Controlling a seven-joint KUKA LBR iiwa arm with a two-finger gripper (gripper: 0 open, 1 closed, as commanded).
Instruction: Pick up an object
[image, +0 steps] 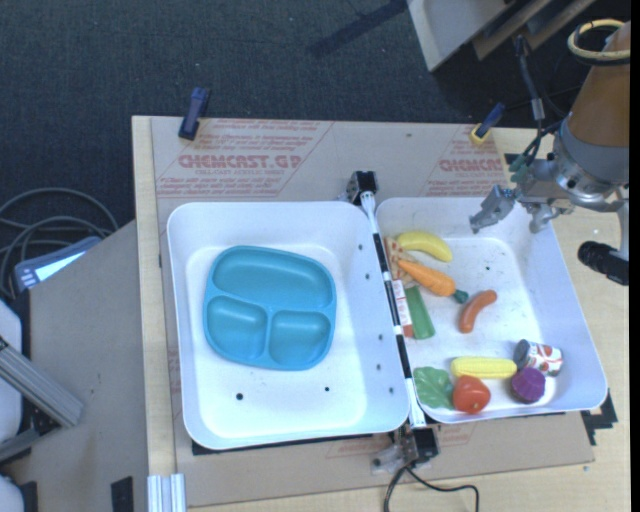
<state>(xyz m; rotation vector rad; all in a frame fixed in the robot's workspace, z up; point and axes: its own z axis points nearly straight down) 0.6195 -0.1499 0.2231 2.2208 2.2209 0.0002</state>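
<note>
- The task is barely begun: the gripper (512, 210) hangs over the far edge of the right bin (570, 290), with nothing between its fingers (490, 215); they look spread apart and released.
- No object has been lifted; all the toy food lies in the right bin, so choosing, descending and closing are all left to do.
- Nearest the gripper is a banana (424, 244), with a carrot (428, 278) just beside it and a sausage (476, 309) near the middle.
- Along the near wall sit a corn cob (484, 367), a tomato (471, 395), a purple fruit (528, 384) and a small can (541, 357), crowded together, probably harder to grip cleanly.
- A green vegetable (419, 315) lies close to the bin's left wall, which could block a finger.
- The left bin (190, 300) holds a blue divided plate (270, 307), well apart from the gripper.
</note>
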